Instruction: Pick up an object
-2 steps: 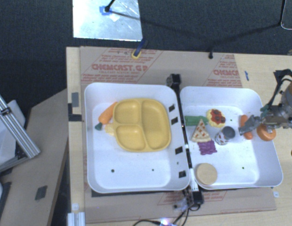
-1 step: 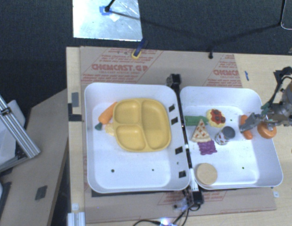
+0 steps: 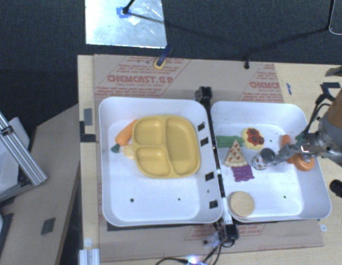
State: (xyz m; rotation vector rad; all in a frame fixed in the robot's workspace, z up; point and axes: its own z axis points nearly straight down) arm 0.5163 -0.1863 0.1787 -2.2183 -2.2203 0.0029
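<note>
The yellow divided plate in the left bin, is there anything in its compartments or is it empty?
Empty. The yellow plate shows bare yellow in all three compartments. The toy carrot lies beside its left rim in the left bin, not inside it.

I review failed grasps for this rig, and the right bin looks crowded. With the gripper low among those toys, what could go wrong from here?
1. The gripper sits close to the pizza slice, the purple piece and the yellow and red toy; closing may nudge one instead of seizing it.
2. The orange piece lies beside the wrist and could get pushed toward the right bin wall.
</note>
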